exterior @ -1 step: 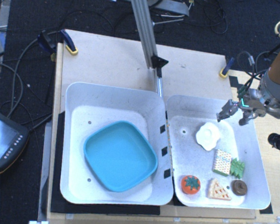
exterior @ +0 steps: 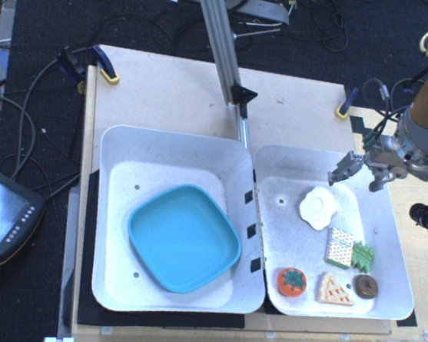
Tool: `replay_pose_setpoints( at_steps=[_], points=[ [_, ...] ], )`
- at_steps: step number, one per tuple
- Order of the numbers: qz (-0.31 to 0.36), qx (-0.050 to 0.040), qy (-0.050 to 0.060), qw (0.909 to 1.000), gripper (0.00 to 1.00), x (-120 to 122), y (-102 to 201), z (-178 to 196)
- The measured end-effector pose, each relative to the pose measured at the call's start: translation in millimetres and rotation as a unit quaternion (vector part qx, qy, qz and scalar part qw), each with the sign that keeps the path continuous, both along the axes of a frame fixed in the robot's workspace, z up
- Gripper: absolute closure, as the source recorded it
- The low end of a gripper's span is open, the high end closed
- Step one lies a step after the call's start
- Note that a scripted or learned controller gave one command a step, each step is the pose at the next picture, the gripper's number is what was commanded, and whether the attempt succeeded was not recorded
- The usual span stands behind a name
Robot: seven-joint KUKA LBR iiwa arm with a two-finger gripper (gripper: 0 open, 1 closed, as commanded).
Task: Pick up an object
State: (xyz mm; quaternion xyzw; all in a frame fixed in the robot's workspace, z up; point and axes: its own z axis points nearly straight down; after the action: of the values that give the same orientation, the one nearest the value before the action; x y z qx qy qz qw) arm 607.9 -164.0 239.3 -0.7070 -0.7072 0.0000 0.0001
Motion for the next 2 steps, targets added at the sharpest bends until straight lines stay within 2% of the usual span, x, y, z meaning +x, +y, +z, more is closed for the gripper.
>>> replay_pose_setpoints(
  at_steps=[1, 2],
  points=[
    [0.000, 0.0005, 0.003, 1.0000, 0.00, 1.6, 0.3, -62.8],
    [0.000, 0.0004, 0.002, 1.0000, 0.00, -0.5, 5.0, -106.2]
  ],
)
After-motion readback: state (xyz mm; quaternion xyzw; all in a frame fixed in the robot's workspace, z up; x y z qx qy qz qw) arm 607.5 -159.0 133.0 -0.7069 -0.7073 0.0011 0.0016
